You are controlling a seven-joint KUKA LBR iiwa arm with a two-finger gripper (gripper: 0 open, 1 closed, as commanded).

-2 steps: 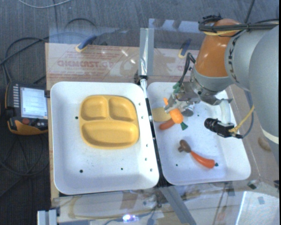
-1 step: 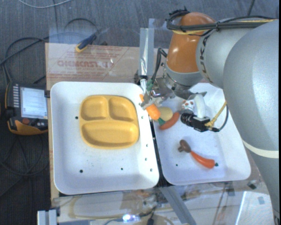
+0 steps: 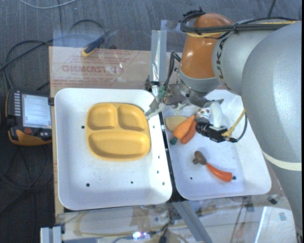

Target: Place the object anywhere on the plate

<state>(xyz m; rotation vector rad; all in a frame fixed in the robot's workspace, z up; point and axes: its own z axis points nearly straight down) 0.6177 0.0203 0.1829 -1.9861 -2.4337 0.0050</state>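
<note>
Grey arm housing (image 3: pixel 278 100), bulking over the right bin (image 3: pixel 243 184), is the element nearest the camera; its orange band (image 3: pixel 202 47) sits above the wrist, beyond the bin's far edge. Gripper (image 3: pixel 153 107): slender fingers reaching down-left from the wrist, tips over the near-touching rims of the two bins, just right of the yellow plate (image 3: pixel 118 131). Whether the fingers are spread or closed cannot be told, and nothing is visibly between them. Task object, a carrot-like orange piece (image 3: pixel 185 128), lies in the right bin, right of the plate and just right of and below the fingertips, apart from them; a pale piece (image 3: pixel 175 121) lies against it. A second orange carrot (image 3: pixel 219 173) and a small brown piece (image 3: pixel 198 158) lie farther right of the plate, nearer the bin's front edge. The three-compartment plate rests in the left bin (image 3: pixel 71 186), toward its far side, with bare white floor in front of it and along its left edge.
</note>
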